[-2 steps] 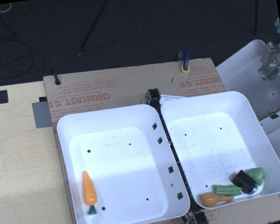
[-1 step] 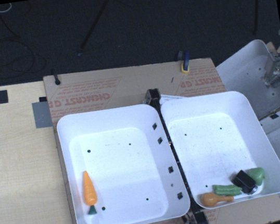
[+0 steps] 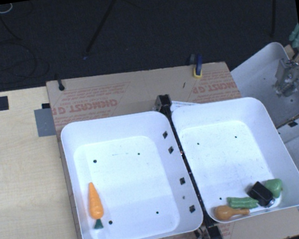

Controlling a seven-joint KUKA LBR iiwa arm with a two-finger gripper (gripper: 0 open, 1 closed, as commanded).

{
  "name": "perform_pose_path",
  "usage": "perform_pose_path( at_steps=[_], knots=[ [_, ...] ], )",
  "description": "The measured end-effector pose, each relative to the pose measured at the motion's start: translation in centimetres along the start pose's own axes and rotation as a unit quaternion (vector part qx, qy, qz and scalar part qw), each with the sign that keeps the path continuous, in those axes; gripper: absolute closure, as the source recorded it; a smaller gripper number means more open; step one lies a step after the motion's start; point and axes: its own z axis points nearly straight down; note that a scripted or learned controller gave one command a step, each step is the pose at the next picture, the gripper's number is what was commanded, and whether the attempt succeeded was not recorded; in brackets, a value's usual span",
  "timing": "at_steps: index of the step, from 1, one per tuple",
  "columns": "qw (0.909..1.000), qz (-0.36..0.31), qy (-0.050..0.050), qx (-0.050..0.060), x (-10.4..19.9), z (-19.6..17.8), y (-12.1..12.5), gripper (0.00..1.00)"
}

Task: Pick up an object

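An orange carrot (image 3: 94, 201) with a green stub lies near the front left corner of the left bin (image 3: 111, 129). In the front right corner of the right bin (image 3: 221, 111) a small cluster sits together: an orange pear-shaped piece (image 3: 230, 212), a green pod-like piece (image 3: 242, 202), a black block (image 3: 260, 193) and a rounder green piece (image 3: 273, 185). My gripper (image 3: 287, 78) hangs at the far right, outside the right bin and behind its back right corner, over a grey plate. It is far from every object.
A black divider with clips (image 3: 180, 162) runs between the two bins. Brown cardboard (image 3: 134, 93) lies under them, with a blue and yellow clamp (image 3: 197, 64) at its back edge. The grey plate (image 3: 260, 73) stands to the right.
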Motion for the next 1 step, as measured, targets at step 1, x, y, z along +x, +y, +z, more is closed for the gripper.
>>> perform_pose_path(
  at_steps=[1],
  knots=[
    [1.0000,0.001,0.000,0.000,0.73,0.01,0.02,1.00]
  ],
)
